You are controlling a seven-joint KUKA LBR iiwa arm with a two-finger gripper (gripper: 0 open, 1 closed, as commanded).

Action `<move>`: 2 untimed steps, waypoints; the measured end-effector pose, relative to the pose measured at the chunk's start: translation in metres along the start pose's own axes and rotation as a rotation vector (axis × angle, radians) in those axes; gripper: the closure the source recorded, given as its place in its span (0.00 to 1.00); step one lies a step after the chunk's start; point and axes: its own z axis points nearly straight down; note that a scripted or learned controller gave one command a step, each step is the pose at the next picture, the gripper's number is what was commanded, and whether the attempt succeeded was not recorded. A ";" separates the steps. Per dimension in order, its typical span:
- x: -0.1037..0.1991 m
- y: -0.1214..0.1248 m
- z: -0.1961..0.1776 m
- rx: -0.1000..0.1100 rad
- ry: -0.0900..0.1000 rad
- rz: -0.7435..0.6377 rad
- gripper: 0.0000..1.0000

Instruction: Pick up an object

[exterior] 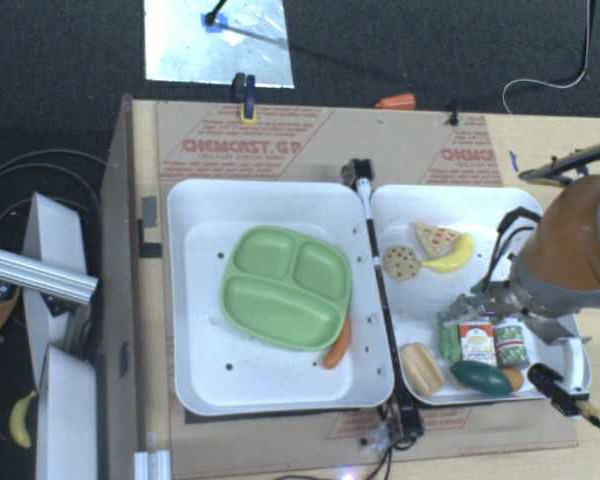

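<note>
I hang over the right bin point(450, 200) from its right side, my orange-banded wrist covering that bin's right rim, and my fingers point(482, 303) sit low among the toy food near its middle; from this angle I cannot tell how far apart they are or whether anything is between them. The room around me is tight. Just below me lie a small red-and-white carton point(477, 342), a green-labelled packet point(510, 345), a green leafy piece point(448, 336), a dark green avocado-like piece point(483, 376) and a bread roll point(421, 368), packed close against the bin's front wall. Toward the back there is more bare floor: a pizza slice point(435, 238) touching a banana point(455, 255), with a chocolate-chip cookie point(400, 262) near the divider between the bins. The left bin point(195, 268) is roomier: a green divided plate point(287, 286) sits in the middle, tilted, and an orange carrot point(337, 345) rests against its lower right edge. Both bins stand on a cardboard-covered counter point(280, 133), with a small orange tool point(395, 100) at its back edge.
</note>
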 end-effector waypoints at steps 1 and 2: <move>0.083 0.037 -0.087 0.013 0.007 -0.014 1.00; 0.021 0.035 -0.113 0.020 0.001 0.004 1.00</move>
